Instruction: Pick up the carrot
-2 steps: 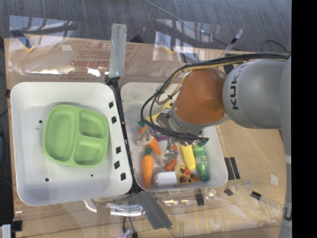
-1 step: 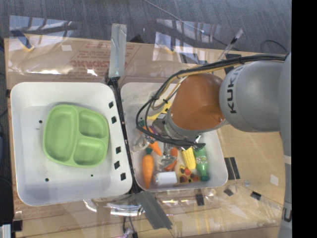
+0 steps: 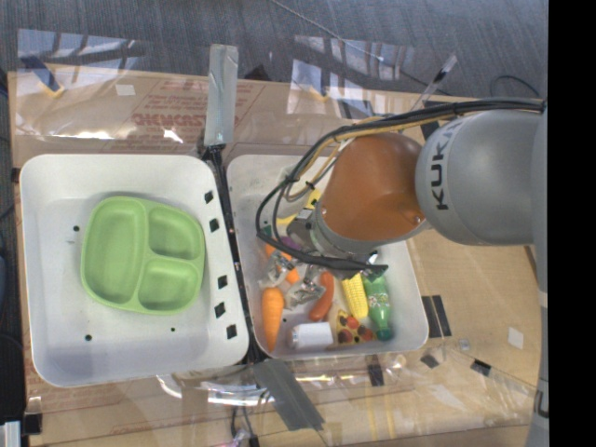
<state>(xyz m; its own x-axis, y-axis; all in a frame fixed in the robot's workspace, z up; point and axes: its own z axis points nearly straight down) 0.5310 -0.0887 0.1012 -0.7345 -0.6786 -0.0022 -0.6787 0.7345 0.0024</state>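
The carrot (image 3: 272, 313) is orange and lies lengthwise near the front left corner of the right bin (image 3: 244, 180). My gripper (image 3: 292, 280) hangs low in that bin, just above and right of the carrot's top end, among the cluttered items. Most of the gripper is hidden under the orange band and grey wrist (image 3: 372, 194). Nothing can be seen held in it.
Beside the carrot lie a red sausage (image 3: 323, 298), a yellow corn cob (image 3: 355, 293), a green bottle (image 3: 377, 307) and a white cylinder (image 3: 312, 335). The left bin (image 3: 47, 343) holds a green divided plate (image 3: 142, 252). Cables (image 3: 279, 203) loop off the wrist.
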